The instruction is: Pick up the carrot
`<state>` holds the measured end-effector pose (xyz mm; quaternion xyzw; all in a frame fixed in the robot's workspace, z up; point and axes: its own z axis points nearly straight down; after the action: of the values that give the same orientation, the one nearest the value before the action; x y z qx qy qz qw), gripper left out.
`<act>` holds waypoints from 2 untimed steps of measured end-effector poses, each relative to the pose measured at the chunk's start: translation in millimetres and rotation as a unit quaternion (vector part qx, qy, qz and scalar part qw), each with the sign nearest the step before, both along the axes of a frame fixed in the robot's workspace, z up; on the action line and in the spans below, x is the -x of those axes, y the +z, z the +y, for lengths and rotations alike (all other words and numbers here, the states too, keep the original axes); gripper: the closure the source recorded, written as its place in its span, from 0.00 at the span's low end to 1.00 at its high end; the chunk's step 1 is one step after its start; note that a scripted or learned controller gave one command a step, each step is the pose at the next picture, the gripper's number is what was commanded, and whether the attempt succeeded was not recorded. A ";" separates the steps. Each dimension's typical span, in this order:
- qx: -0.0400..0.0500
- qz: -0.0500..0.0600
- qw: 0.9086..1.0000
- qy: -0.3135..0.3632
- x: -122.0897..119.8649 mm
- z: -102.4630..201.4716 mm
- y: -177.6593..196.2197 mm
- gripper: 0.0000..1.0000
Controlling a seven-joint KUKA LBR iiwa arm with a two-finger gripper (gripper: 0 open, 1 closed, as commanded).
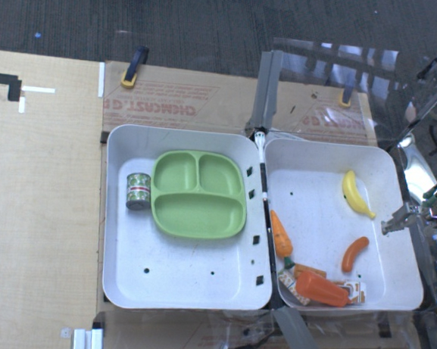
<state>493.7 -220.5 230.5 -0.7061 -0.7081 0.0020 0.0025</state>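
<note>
The carrot [280, 235] is a short orange piece lying along the left wall of the right bin [390, 299], with a bit of green at its near end. A grey part of my gripper [394, 221] pokes in over the right rim of that bin, far to the right of the carrot and apart from it. Nothing shows in its grasp.
The right bin also holds a yellow banana [357, 194] at the back, an orange-red sausage [354, 252] and a red-orange packet [320, 287] at the front, close to the carrot. In the left bin [186, 281] lie a green divided plate [199, 195] and a small can [138, 191].
</note>
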 end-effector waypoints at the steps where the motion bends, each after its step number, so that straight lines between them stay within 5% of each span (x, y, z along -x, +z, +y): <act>1: -0.001 0.000 0.987 0.162 -18.5 49.4 -102.8 0.00; 2: 0.000 -0.002 0.985 0.170 -47.0 32.1 -33.6 0.00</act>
<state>540.7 -188.4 197.0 -0.5757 -0.8176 0.0010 0.0011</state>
